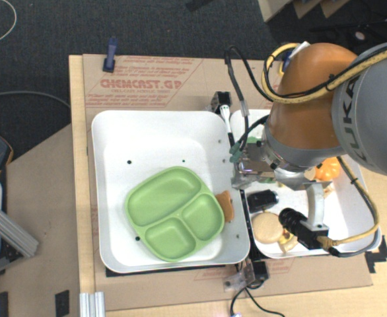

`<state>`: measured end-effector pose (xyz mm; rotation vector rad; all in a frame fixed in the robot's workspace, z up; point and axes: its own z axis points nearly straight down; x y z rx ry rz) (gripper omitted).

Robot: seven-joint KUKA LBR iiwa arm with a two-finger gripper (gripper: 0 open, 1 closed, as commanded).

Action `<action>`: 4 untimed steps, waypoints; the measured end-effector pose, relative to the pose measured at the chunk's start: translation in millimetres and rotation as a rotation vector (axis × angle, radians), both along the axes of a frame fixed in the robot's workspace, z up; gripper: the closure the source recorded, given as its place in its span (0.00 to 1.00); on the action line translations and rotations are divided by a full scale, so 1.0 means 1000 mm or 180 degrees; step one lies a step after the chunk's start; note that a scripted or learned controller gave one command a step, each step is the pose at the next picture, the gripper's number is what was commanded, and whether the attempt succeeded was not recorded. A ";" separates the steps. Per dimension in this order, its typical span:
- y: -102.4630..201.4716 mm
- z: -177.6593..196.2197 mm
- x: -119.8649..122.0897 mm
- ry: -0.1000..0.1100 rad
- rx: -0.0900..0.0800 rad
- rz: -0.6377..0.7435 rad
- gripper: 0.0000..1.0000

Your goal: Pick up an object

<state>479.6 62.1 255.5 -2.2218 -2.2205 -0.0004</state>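
Note:
My gripper [251, 169] reaches down over the left edge of the right bin [352, 243], mostly covered by the orange and grey wrist. Just below it lies a small black object [261, 198]. A round tan piece [267, 228] rests at the front left of that bin, with a small yellowish item [286, 244] beside it. An orange object [327, 171] peeks out behind the arm. A brown piece [227, 206] leans at the right wall of the left bin [114, 137].
A green divided plate [174, 212] takes up the front middle of the left bin. Both bins stand on a cardboard sheet [140, 78]. A small blue item [109, 55] lies at the cardboard's far left corner.

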 end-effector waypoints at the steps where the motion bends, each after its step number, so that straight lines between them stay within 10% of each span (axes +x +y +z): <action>1: 0.000 0.010 0.000 -0.0004 -0.0001 0.0002 1.00; 2: 0.010 -0.012 -0.001 0.0017 0.0000 0.0003 1.00; 3: -0.085 0.019 0.000 -0.0017 -0.0012 -0.0026 1.00; 4: -0.013 0.016 0.000 -0.0004 0.0004 0.0023 1.00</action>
